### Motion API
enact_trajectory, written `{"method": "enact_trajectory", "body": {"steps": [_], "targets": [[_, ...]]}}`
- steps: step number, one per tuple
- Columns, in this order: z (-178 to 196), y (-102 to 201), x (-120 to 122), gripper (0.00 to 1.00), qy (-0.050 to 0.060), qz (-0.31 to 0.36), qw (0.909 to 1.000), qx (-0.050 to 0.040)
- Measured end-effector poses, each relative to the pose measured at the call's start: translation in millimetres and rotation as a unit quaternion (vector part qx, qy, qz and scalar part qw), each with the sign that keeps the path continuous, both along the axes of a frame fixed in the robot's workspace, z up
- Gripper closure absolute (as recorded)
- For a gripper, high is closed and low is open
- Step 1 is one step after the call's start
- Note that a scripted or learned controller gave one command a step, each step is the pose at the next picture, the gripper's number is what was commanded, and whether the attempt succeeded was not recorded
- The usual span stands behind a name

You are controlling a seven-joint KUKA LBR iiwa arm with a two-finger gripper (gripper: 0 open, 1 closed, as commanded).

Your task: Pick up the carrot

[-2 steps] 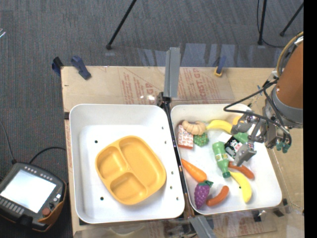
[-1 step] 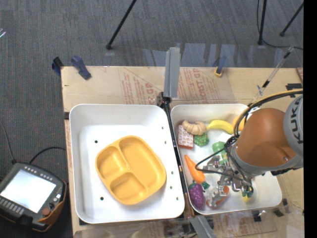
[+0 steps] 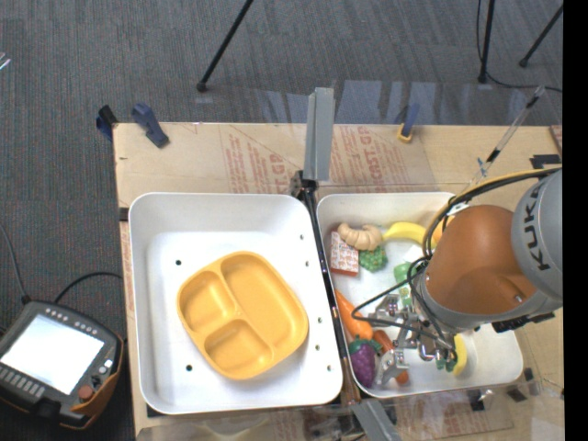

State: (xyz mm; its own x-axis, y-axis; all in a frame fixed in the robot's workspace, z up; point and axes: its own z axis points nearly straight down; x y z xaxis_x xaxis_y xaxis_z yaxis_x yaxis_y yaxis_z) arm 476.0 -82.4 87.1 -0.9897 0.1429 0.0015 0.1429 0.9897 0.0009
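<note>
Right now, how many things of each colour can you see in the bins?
Yellow: 2, tray, banana
Orange: 1, carrot
Purple: 1, eggplant
Green: 1, leafy piece
Tan: 1, lumpy piece
Total: 6; others hidden under the arm.

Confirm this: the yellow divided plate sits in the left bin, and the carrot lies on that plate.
Wrong about the carrot. The camera view shows the carrot in the right bin, beside its left wall among the other toy food. The yellow divided plate does sit in the left bin.

Light: bright and even from above
Glare: the 2 shallow white plastic bins (image 3: 147, 246) look washed out
Shadows: soft, small
Sharpness: slightly grainy, corners dimmer
</note>
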Motion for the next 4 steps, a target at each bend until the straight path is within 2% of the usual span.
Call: {"method": "enact_trajectory", "body": {"steps": [1,2,3,4], "targets": [[103.6,85.8,32.2,0.00,-0.005,-0.068,0.9977,0.0010],[99.6,45.6,44.0,0.00,-0.001,-0.020,0.9998,-0.0004],[99.4,69.1,27.9,0.00,0.000,0.054,0.9986,0.0002],[13.2,-9.9,65.9,0.00,-0.007,0.079,0.9968,-0.0009]]}}
